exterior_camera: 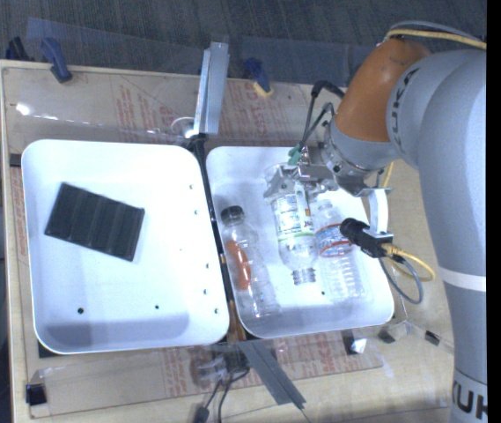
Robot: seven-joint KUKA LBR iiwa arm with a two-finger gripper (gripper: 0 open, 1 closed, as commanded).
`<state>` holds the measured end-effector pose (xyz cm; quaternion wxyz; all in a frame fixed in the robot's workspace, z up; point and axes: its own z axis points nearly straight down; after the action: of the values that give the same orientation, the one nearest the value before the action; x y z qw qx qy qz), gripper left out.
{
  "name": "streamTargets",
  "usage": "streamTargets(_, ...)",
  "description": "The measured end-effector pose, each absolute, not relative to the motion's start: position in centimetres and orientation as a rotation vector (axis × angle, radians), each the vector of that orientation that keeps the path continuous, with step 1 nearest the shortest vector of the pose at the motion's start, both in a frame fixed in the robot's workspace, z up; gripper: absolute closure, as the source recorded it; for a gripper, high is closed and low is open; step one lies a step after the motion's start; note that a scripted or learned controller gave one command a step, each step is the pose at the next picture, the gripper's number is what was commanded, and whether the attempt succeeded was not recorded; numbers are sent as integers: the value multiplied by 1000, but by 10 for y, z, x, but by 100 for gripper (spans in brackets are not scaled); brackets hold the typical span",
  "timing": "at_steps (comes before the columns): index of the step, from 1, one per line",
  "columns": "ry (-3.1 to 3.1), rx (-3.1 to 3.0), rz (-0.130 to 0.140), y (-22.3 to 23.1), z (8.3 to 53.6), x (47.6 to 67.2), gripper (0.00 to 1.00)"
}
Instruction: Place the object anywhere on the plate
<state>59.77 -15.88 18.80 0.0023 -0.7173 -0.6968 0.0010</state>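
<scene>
— Camera view, biggest first: what takes up the room?
— The grey arm (pixel 439 148) fills the right of the frame, its wrist bent over the right bin (pixel 241 164).
— And the left bin (pixel 118 311)?
— Bare white floor on every side of the dark rectangular plate (pixel 94 221), which lies tilted in its upper left part, clear of all four walls. The widest free stretch is toward the bin's lower right.
— Where are the objects?
— All in the right bin, crowded. A middle bottle (pixel 292 223) lies lengthwise at the centre; a right bottle (pixel 340 261) lies just beside it, near the bin's right wall; a left bottle (pixel 248 271) with an orange label hugs the dividing wall.
— The gripper (pixel 297 177)?
— Low over the middle bottle's upper end, close to the bin's top edge. Whether it is open or clamped on anything, I cannot tell; clear plastic and metal blur together there.
</scene>
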Motion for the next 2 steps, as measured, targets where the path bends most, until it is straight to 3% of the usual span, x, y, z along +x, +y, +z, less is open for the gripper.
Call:
streamTargets(1, -2228, -2214, 0, -80, 251, 578, 100)
streamTargets(2, -2125, -2312, 3, 25, 266, 589, 100)
